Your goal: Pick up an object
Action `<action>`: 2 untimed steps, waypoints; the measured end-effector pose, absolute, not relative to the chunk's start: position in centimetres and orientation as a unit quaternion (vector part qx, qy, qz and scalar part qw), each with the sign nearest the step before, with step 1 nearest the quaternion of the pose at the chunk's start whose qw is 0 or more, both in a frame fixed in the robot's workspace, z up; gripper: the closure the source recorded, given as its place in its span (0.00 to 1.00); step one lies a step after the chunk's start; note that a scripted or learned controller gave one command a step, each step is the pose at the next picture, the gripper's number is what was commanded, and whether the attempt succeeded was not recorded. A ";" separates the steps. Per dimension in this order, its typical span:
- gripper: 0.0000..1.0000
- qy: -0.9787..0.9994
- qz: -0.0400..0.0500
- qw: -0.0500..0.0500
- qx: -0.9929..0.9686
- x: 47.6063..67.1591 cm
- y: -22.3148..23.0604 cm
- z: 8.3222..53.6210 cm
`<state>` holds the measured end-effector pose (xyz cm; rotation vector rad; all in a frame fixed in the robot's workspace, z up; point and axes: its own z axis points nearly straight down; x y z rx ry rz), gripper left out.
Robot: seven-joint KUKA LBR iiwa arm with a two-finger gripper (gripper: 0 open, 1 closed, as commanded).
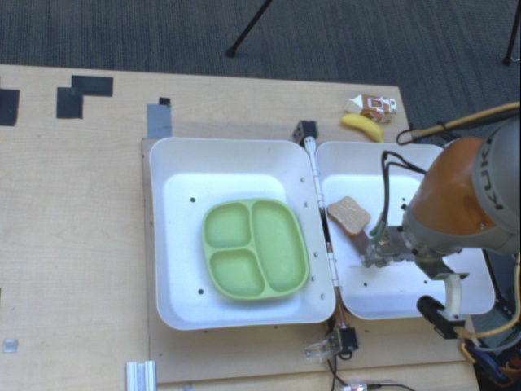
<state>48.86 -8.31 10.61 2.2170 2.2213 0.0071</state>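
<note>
Landmark for all positions: the divider (319,218) where the two white bins meet.

Left of the divider — left bin (175,243) holding a green three-compartment plate (255,249), lying flat, its right edge close to the divider. Compartments look bare.

Right of the divider — right bin (358,296). A tan slice of bread (348,214), or a toy copy of one, lies on the bin floor just beside the divider, tilted. It is the one loose item here, so I take it as the likely pick target.

The arm, its orange band (456,192) uppermost, reaches into the right bin from the side away from the divider. The jaws (374,249) sit low over the bin floor, just beside the bread's near corner on the side away from the divider. Close to it, possibly touching; the view does not settle that. Whether the jaws are apart or together I cannot tell — the wrist body and cables crowd them.

Beyond the far end of the divider, out on the wooden surface (73,218): a yellow banana (361,126) with a small printed packet (376,104) next to it, both outside the bins.

Progress, as a judgement: approach looks done, grasp not shown. Bread rests on the bin floor, not lifted. Closing on it and raising it remain.
</note>
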 end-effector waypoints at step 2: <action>1.00 0.709 0.001 0.000 0.705 49.1 5.8 20.3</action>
